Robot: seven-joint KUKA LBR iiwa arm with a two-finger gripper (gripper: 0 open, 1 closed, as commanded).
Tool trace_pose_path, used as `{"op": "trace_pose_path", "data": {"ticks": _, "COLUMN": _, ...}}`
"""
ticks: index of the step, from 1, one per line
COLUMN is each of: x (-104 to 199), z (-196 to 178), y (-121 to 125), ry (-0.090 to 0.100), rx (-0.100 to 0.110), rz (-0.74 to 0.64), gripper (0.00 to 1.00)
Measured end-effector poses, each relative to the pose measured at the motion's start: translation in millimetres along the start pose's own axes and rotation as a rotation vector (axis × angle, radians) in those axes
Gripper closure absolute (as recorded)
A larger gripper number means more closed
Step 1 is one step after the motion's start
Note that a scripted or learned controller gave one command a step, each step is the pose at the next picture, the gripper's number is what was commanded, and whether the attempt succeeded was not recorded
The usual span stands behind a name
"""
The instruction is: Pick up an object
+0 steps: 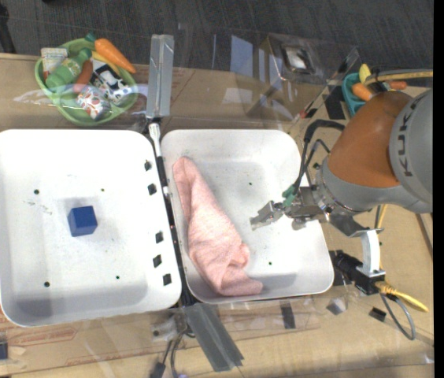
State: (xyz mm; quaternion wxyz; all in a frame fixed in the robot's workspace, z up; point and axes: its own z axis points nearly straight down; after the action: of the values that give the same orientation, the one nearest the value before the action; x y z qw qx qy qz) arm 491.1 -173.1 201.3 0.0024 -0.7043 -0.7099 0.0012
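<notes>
The grey arm with the orange band entered from the right, its two-finger gripper (263, 216) positioned over the right shallow white bin (285, 144). The fingers stood parted with nothing between them. A crumpled pink cloth (210, 231) lay along the left half of that bin, just beside the fingertips but apart from them. A small blue cube (83, 220) sat in the left white bin (17, 156). A green bowl of toy food (86, 79) rested behind the left bin

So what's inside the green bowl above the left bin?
The green bowl holds a carrot and several small packaged items piled together. Whatever lies beneath that pile is covered.
</notes>
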Motion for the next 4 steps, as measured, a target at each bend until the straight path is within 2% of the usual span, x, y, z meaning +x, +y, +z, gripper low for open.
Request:
{"op": "trace_pose_path", "data": {"ticks": 1, "x": 20.5, "z": 48.5, "y": 72.3, "ry": -0.001, "rx": 0.001, "rz": -0.012, "gripper": 0.00}}
{"op": "trace_pose_path", "data": {"ticks": 2, "x": 22.3, "z": 108.9, "y": 30.5, "ry": 0.000, "rx": -0.003, "rz": -0.075, "gripper": 0.00}}
{"op": "trace_pose_path", "data": {"ticks": 3, "x": 50.0, "z": 108.6, "y": 68.8, "ry": -0.001, "rx": -0.004, "rz": -0.164, "gripper": 0.00}}
{"op": "trace_pose_path", "data": {"ticks": 4, "x": 62.4, "z": 109.2, "y": 29.4, "ry": -0.002, "rx": -0.004, "rz": -0.262, "gripper": 0.00}}
